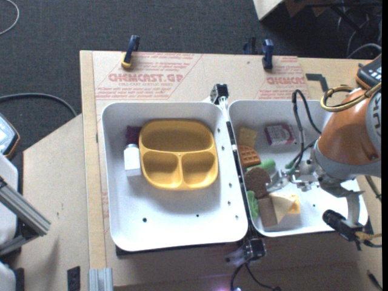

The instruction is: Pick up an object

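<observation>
While low, tool [285,177] over toys [267,193]

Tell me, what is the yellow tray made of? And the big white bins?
The yellow tray looks like smooth moulded plastic: one even colour, rounded compartments, a soft sheen. The white bins also seem to be plastic, perhaps thin formed sheet, with glossy walls and rounded corners.

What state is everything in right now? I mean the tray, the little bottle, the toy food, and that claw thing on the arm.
yellow divided tray: flat and upright in the left bin, compartments bare.
white bottle: beside the tray's left edge.
pink box: at the back of the right bin.
waffle: lying flat among the toy food.
brown round piece: beside the waffle.
yellow wedge: near the front wall.
tool: low over the toy food.
</observation>
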Action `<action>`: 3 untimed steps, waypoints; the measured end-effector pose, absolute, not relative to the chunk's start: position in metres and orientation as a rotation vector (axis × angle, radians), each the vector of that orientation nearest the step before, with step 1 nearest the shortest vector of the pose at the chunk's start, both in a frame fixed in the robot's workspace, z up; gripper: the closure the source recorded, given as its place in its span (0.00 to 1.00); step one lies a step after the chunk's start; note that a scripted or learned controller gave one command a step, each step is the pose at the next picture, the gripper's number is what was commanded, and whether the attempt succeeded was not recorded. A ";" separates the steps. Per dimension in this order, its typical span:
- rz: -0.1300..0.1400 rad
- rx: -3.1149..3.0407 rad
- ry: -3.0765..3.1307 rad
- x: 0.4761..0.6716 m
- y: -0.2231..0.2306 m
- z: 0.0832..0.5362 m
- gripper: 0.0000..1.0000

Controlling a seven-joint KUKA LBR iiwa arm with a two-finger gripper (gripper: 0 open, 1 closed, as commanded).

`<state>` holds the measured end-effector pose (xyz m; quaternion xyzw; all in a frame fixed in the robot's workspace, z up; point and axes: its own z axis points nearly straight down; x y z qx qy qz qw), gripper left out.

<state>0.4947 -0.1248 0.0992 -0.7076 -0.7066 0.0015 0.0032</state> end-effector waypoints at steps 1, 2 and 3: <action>-0.002 -2.221 -2.219 0.496 -0.125 0.087 0.00; -0.001 -2.224 -2.219 0.495 -0.125 0.095 1.00; -0.003 -2.225 -2.225 0.499 -0.128 0.139 1.00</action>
